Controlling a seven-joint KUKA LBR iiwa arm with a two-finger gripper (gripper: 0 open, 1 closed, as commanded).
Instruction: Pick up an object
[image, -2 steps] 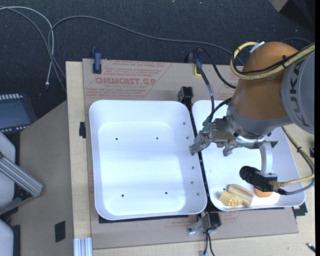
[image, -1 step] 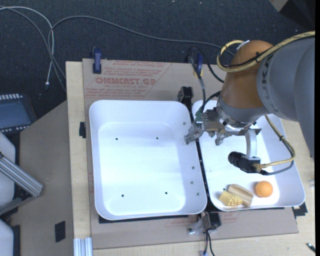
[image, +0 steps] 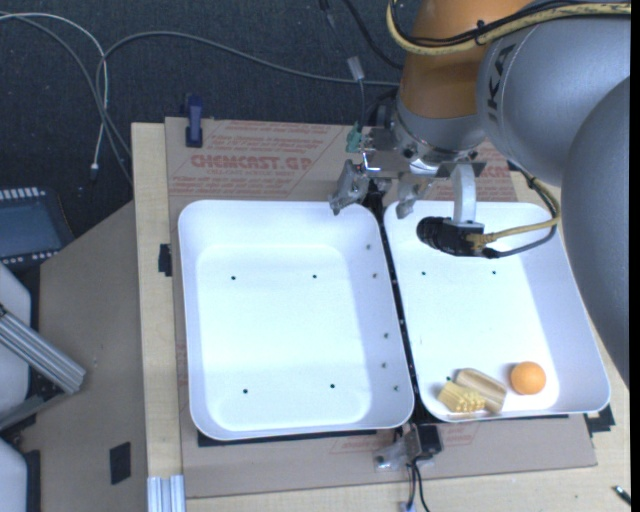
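Observation:
My gripper (image: 374, 203) hangs above the far end of the divide between the two bins, its two fingers spread apart with nothing between them. In the right bin (image: 520, 300), near the front edge, lie an orange ball (image: 528, 378), a tan bread-like piece (image: 482, 384) and a yellow corn-like piece (image: 461, 400). They are well clear of the gripper, toward the near side of the bench.
The left bin (image: 210, 300) sits beside the right one on a cardboard sheet (image: 260, 155). A blue clamp (image: 194, 120) stands at the board's far left corner. Cables run across the dark floor behind.

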